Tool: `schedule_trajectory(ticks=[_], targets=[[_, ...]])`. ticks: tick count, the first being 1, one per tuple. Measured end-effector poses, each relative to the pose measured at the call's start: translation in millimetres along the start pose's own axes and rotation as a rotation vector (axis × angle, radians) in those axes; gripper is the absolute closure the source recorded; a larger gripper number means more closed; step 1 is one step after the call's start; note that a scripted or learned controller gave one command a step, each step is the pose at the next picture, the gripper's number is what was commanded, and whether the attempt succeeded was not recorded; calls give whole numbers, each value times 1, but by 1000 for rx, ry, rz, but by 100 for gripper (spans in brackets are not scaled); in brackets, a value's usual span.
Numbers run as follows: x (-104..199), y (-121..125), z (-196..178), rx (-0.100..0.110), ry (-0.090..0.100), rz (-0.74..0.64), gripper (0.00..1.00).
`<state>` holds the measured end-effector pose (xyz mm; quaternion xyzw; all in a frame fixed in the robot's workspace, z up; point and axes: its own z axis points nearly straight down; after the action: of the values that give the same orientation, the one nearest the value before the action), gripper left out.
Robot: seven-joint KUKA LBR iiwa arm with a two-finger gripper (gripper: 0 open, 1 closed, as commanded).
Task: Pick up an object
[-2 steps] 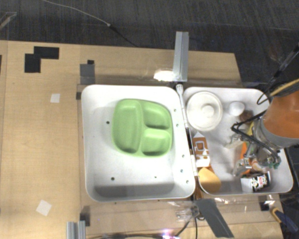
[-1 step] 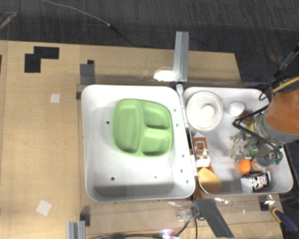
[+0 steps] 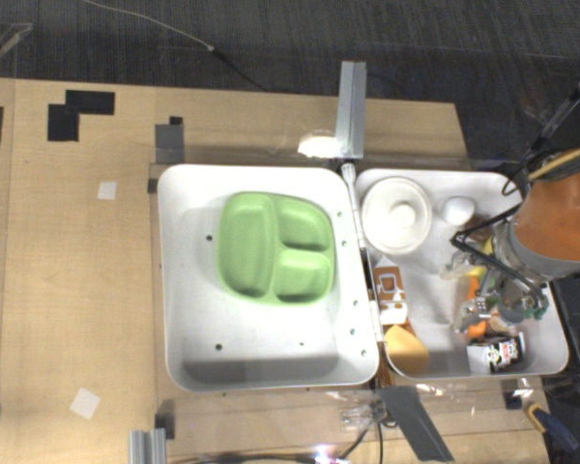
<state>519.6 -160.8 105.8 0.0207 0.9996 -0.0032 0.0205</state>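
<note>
Jaws (image 3: 483, 307) hovering amid right-bin clutter, state unreadable; risking a miss or snag among the crowded orange piece (image 3: 476, 331) and neighbours.

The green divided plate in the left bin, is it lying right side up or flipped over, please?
Right side up: the green divided plate lies flat in the left bin, its three hollow compartments facing the camera.

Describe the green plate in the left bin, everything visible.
The green plate is a light green divided dish that looks like plastic, with rounded corners and three compartments: one long one on its left, two smaller on its right. It lies upright, slightly turned, on the floor of the left bin, nearer the far right side. Only the bin floor touches it.
</note>
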Motion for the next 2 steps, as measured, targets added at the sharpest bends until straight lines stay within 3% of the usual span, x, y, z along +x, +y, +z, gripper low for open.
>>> schedule_trajectory(ticks=[1, 2], targets=[[-3, -5, 14, -3, 25, 52, 0], [-10, -6, 15, -2, 24, 128, 0]])
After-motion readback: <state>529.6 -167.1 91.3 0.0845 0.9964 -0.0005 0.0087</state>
